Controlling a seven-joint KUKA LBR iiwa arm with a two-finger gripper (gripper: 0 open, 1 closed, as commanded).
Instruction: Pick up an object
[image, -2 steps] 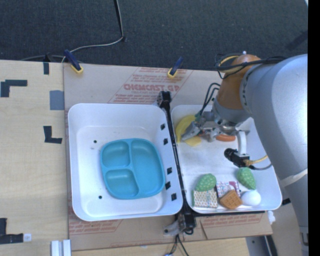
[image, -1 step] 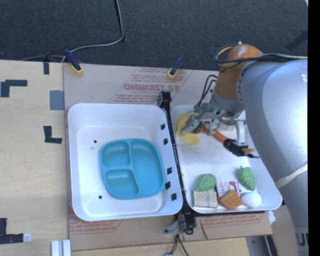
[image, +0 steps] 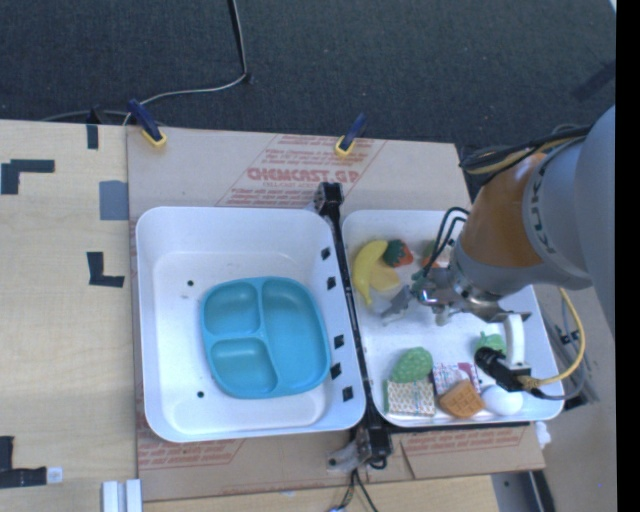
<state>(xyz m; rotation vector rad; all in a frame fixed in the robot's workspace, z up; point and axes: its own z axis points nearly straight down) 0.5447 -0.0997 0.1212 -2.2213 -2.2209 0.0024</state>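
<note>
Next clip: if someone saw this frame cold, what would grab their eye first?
Probably the bright blue divided plate, alone in the left bin. Next, the grey arm with its orange band reaching in from the right over the right bin, its gripper low beside a yellow banana. A cluster of small items, including a green one, lies along that bin's near edge.

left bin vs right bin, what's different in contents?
The left bin holds one flat blue divided tray; the right bin holds several small items, including a yellow banana and a green piece. The arm's hand is over the right bin, not the left. Both are shallow and white.
</note>
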